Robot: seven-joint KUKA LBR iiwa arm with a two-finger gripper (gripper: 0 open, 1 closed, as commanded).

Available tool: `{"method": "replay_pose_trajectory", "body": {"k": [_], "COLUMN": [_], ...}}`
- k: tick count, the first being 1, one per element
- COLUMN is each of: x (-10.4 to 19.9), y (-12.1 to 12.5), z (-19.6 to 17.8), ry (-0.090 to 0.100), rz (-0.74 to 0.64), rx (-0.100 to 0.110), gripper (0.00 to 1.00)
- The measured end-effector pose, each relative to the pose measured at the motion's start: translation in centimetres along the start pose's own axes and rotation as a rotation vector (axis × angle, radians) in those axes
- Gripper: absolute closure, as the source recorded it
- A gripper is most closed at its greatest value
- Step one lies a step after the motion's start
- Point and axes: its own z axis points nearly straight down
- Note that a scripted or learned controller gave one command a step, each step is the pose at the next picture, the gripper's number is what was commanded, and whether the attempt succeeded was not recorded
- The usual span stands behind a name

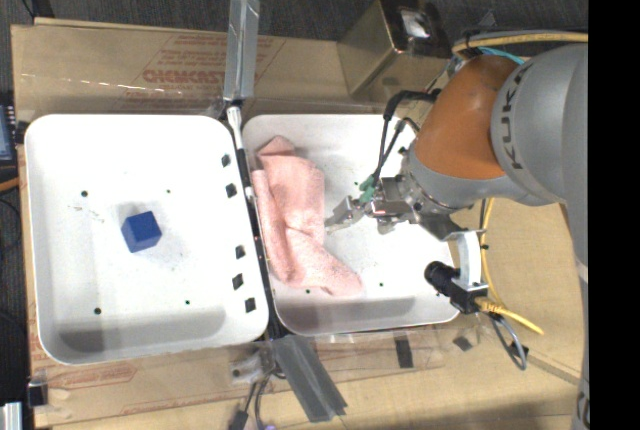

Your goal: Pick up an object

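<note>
Cloth is the nearest candidate for the pick: a pink towel (292, 218) lies crumpled along the left side of the right bin (400, 303), running from about 11 o'clock down to 6 o'clock in that bin, its long edge close to the divider. The gripper (342, 214) sits just at the towel's 3 o'clock edge, low over the bin floor, fingers pointing toward the fabric; whether they stand apart or closed I cannot tell, and nothing is seen held between them. I judge the step in hand to be the approach or the start of a grasp, with no lift yet. The next move calls for the fingers to straddle a fold and close on enough fabric, since a loose edge could slip out. Well apart, in the left bin (60, 143), a blue cube (142, 230) rests near the centre. Readable writing: "KUKA" on the grey arm (520, 133) at 3 o'clock, and faint red print on the cardboard (120, 68) at 11 o'clock, too blurred to read.
</note>
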Motion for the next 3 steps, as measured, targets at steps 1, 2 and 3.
{"method": "replay_pose_trajectory", "body": {"k": [1,2,3], "x": [0.0,1.7,-2.5], "y": [7.2,11.9,11.6], "z": [9.7,9.7,6.9], "ry": [-0.002,-0.002,-0.002], "rz": [-0.097,-0.178,-0.207], "rx": [-0.007,-0.005,-0.005], "gripper": [0.0,0.0,0.0]}}
